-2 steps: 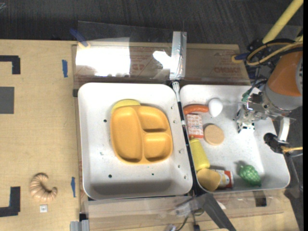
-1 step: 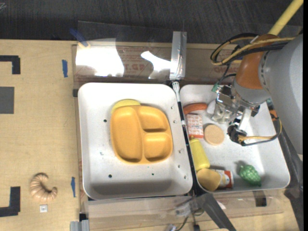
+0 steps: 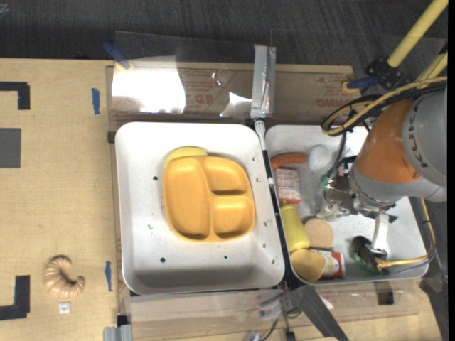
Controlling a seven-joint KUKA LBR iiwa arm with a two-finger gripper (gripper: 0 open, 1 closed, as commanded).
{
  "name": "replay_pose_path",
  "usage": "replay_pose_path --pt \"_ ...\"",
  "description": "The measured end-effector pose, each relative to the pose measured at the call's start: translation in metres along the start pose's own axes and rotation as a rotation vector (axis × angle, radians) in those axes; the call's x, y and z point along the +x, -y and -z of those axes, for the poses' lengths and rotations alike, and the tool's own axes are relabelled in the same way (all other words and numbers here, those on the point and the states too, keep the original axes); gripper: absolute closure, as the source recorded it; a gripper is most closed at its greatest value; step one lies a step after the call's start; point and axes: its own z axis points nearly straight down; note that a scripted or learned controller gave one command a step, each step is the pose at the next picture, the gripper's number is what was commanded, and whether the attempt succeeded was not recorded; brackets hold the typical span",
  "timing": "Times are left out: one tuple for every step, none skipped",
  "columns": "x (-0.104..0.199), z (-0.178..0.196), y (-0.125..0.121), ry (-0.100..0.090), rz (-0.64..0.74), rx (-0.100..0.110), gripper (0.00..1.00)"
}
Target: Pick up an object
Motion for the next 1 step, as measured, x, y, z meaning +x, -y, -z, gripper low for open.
replay_pose_path --pt "0.0090 0.0000 0.0001 0.003 -0.014 -0.004 1.00"
